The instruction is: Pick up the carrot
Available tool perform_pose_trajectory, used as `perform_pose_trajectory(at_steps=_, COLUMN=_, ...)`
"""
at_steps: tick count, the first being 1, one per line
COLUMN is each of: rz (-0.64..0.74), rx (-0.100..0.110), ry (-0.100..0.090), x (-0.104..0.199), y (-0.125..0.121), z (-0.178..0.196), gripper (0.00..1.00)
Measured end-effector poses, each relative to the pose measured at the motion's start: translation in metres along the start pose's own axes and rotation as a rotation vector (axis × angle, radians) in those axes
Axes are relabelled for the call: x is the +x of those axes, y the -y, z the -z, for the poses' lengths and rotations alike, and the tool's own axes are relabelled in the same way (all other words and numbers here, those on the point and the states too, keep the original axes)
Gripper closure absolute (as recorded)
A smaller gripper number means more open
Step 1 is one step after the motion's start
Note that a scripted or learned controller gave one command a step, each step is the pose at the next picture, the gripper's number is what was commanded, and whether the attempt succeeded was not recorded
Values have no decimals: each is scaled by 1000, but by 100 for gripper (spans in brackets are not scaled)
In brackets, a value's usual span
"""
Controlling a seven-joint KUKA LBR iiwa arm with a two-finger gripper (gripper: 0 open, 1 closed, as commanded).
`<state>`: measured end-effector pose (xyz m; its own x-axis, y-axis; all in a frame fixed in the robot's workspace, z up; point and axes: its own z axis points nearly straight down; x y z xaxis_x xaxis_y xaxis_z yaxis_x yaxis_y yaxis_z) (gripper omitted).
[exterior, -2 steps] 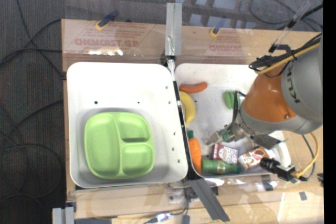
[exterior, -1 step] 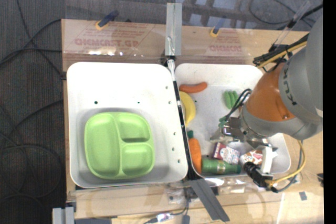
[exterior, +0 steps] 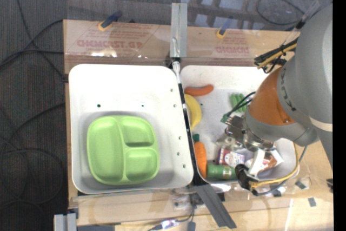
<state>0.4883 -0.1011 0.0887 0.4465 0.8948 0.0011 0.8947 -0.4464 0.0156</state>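
carrot (exterior: pixel 200 156) — no legible label

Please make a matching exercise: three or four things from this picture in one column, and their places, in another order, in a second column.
1. carrot
2. green plate
3. sausage
4. green bottle

A. far end of the right bin
B. left bin
C. lying at the right bin's near edge
D. along the right bin's left wall, below the banana

Pairs: 1-D, 2-B, 3-A, 4-C

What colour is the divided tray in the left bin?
Light green tray, clearest in the camera view.
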Motion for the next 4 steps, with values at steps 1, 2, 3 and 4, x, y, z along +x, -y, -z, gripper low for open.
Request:
perform_pose_trajectory(at_steps=1, rz=202, rx=3, ry=-3, x=-7, y=-4, z=0, gripper=100)
perform_pose_trajectory(at_steps=2, rz=202, rx=5, ry=-1, x=-7, y=-3, z=-1, gripper=0)
perform_pose_trajectory(at_steps=3, rz=201, rx=8, ry=-1, x=-8, y=-2, z=6, gripper=100)
perform_pose_trajectory(at_steps=4, rz=572, rx=8, ry=5, x=8, y=-15, z=-1, gripper=100)
